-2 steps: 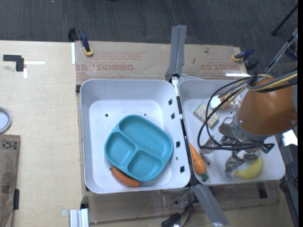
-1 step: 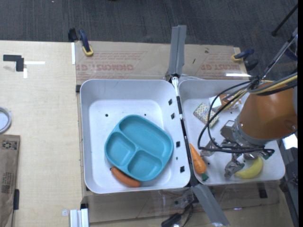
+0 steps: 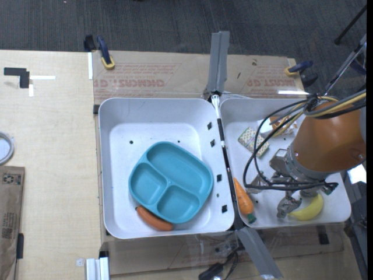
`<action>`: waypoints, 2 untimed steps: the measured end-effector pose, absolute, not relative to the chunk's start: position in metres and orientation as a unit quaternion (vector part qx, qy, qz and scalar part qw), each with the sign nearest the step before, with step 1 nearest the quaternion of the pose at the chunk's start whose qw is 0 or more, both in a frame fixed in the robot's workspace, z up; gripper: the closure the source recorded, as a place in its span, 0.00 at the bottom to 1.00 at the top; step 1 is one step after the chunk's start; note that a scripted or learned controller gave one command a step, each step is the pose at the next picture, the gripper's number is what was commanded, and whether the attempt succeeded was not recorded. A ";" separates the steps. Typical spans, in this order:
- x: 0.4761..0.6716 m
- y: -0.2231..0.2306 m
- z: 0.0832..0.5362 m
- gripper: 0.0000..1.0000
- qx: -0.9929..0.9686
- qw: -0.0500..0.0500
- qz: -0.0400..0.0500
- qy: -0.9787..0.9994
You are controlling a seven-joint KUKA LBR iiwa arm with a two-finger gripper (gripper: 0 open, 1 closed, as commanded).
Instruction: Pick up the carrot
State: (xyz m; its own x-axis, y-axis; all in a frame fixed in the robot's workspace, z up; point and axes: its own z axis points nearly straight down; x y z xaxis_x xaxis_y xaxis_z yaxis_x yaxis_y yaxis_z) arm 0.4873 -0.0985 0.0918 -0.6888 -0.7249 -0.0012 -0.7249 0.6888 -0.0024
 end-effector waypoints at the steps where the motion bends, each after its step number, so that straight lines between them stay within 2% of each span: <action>1: 0.486 -0.109 0.092 0.00 -0.554 0.002 0.000 0.833; 2: 0.478 -0.097 0.092 0.00 -0.695 0.002 0.001 0.719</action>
State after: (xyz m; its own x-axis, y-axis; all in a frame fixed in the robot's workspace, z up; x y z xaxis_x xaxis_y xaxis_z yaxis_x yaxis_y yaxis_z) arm 0.4781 -0.0973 0.0916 -0.0333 -0.9994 -0.0035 -0.9994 0.0333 -0.0011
